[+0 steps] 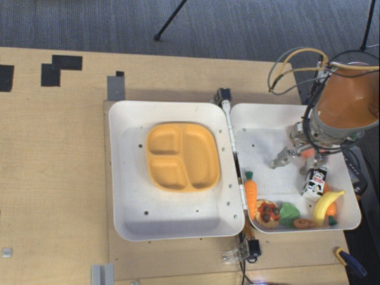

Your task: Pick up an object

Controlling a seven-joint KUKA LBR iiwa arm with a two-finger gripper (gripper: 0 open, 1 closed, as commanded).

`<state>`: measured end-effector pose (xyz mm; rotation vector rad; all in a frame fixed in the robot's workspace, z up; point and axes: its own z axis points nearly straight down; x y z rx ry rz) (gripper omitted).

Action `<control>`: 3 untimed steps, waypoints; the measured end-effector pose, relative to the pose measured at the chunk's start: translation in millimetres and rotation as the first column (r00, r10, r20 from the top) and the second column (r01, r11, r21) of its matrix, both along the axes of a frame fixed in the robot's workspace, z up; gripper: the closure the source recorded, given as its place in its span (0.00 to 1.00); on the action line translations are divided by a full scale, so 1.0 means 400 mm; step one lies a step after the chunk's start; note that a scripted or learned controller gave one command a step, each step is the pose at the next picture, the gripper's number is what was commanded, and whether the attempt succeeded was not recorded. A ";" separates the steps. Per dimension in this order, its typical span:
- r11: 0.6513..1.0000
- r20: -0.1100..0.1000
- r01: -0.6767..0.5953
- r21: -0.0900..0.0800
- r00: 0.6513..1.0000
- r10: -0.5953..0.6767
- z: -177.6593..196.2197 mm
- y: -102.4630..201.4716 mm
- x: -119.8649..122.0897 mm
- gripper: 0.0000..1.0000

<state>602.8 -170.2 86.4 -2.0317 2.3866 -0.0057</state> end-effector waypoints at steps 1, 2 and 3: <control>0.870 -0.003 -0.492 -0.002 0.870 0.492 -0.001 -0.055 -0.047 0.00; 0.788 -0.002 -0.615 -0.006 0.789 0.615 0.001 0.050 -0.188 0.00; 0.791 0.001 -0.612 -0.006 0.791 0.612 0.028 0.053 -0.184 1.00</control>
